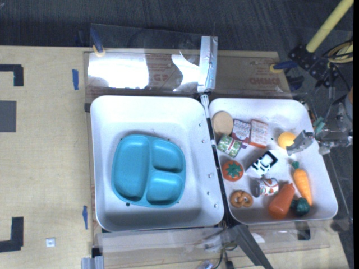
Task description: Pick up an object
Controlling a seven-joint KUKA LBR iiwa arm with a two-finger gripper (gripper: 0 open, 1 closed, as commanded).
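Camera view, we see our gripper [303,140] over the right bin's [331,198] far right side, beside a yellow lemon [286,138], finger state unclear, blue tray [148,170] in left bin [101,150].

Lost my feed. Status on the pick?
Hand over right bin, nothing seen held. Nearest: yellow ball. Carrot just below. Left bin holds blue tray.

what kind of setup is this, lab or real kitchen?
Most likely a lab pick-and-place bench, not a kitchen. Two white bins sit side by side on a taped wooden bench; one holds a blue divided plate, the other toy food such as a carrot.
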